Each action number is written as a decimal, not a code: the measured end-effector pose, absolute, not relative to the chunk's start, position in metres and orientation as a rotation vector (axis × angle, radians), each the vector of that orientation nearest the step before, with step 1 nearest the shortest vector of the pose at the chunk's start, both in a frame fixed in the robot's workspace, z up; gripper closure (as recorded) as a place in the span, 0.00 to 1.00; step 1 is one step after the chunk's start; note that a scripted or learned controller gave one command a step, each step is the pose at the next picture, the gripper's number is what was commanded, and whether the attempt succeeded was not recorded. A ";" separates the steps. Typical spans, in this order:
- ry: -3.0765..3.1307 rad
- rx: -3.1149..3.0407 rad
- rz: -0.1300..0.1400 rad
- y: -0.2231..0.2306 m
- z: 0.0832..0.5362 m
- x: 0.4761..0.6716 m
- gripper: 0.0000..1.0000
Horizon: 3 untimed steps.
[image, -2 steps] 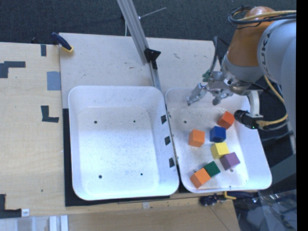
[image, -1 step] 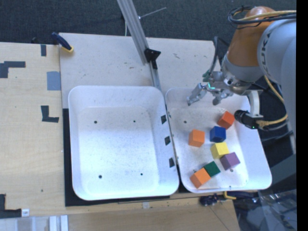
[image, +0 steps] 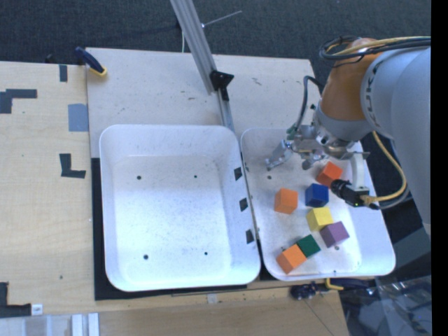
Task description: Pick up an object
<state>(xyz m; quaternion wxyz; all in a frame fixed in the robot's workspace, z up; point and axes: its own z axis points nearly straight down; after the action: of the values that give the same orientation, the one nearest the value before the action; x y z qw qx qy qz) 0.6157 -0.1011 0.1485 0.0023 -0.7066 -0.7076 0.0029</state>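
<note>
Seven blocks lie in the right bin [image: 378,257], the orange block [image: 285,201] just below my gripper [image: 277,161], which hangs released and empty over bare floor, so I judge the grasp not yet made.

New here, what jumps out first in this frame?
The grey arm with its orange band reaching in from the right, its gripper low over the far part of the right bin. Next, the bright blocks clustered in that bin: orange, blue, yellow, purple and green among them. The left bin beside it contrasts as a plain white expanse.
</note>
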 end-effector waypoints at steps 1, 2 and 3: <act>-2.221 -2.216 0.009 -0.100 0.094 0.614 0.00; -2.223 -2.216 0.003 -0.100 0.107 0.615 1.00; -2.225 -2.222 -0.003 -0.107 0.164 0.621 1.00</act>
<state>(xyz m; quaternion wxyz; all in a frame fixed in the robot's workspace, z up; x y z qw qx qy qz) 0.6214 -0.1075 0.1645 -0.0015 -0.7068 -0.7075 -0.0009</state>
